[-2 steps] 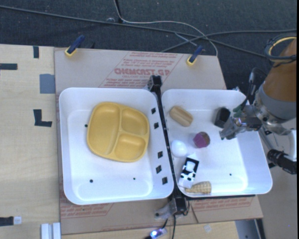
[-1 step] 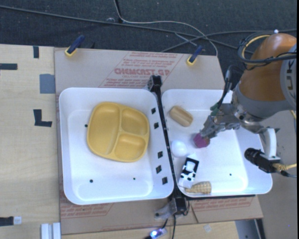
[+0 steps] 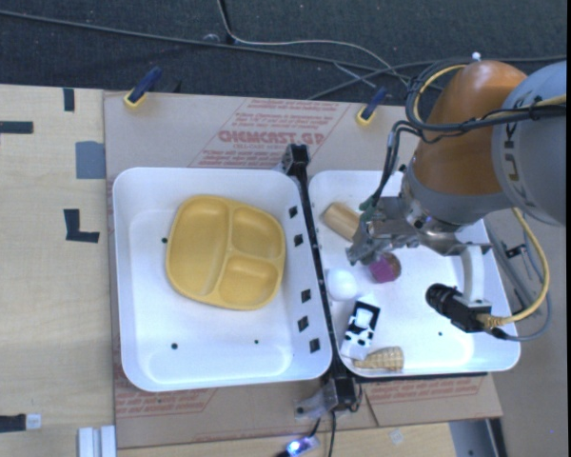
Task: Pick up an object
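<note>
**Layout around the divider**

Left of the divider point(image 3: 309, 255): left bin point(image 3: 138, 284) holding a sectioned plate point(image 3: 226, 252). Right of it: right bin point(image 3: 476, 350), with a cork-like cylinder point(image 3: 341, 220), ball point(image 3: 342, 283), patterned block point(image 3: 362, 324) and cone point(image 3: 379, 358) near the divider; round fruit point(image 3: 385, 268) farther right, under the gripper point(image 3: 371, 246).

arm: reaching in from right, wrist bent downward | claw point(image 3: 369, 246): pointing down, low
</note>
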Controlling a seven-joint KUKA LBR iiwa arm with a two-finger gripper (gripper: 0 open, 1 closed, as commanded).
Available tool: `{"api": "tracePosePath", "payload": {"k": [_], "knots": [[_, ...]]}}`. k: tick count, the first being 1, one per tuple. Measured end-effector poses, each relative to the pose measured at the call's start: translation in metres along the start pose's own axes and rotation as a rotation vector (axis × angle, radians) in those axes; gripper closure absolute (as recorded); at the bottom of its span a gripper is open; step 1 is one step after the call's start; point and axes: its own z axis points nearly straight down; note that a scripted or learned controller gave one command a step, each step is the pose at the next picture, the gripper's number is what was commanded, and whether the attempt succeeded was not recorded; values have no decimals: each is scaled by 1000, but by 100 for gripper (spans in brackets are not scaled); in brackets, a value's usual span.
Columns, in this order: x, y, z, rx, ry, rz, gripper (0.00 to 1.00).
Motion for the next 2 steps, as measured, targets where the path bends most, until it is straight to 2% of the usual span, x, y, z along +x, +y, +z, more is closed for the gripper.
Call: {"api": "tracePosePath", "payload": {"k": [2], "knots": [[100,-14,35,3,-1,1,100]]}}
